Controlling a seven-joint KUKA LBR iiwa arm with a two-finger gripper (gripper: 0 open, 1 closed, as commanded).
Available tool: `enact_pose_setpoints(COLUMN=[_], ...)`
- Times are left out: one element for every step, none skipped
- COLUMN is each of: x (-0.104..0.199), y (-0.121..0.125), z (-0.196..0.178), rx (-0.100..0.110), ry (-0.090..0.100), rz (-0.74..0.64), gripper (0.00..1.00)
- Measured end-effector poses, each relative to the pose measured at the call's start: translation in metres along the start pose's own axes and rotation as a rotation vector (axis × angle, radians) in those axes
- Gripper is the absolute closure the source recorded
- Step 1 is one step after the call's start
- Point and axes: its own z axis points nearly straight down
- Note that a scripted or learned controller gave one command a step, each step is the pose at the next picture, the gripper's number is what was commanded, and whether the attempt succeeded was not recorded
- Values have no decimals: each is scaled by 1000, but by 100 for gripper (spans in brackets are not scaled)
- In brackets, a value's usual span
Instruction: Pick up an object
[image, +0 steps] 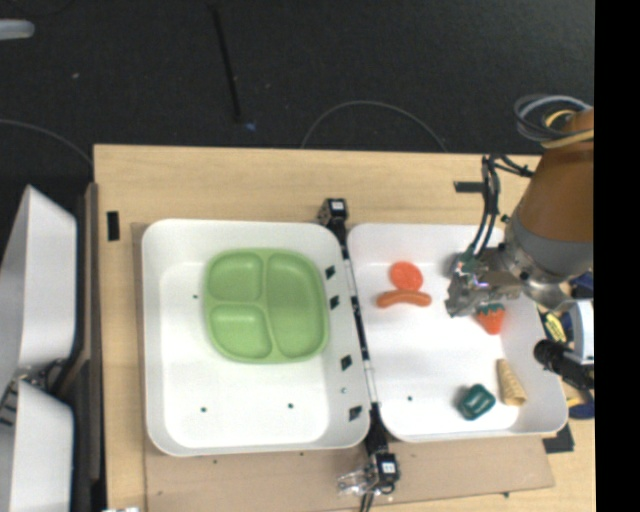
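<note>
My gripper (468, 296) hangs over the right bin (430, 410), near its right side, below the grey and orange wrist. A small orange-red piece (490, 320) lies just under and to the right of it, partly hidden by the gripper. An orange disc (404, 274) and an orange sausage-shaped piece (404, 298) lie to the gripper's left. A dark green block (476, 402) and a tan cone-like piece (511, 382) rest near the bin's front right corner.
The left bin (180, 400) holds a green divided plate (266, 304). A black-clipped divider (352, 320) runs between the two bins. Cables and yellow-blue hardware (570, 335) crowd the right edge of the bench.
</note>
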Motion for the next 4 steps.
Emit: enact_pose_setpoints(x=[45,93,143,195], y=[19,29,44,60], z=[-5,9,22,33], rx=[1,5,3,3], ry=[0,1,0,1], rz=[1,1,2,0], gripper=[100,100,100,100])
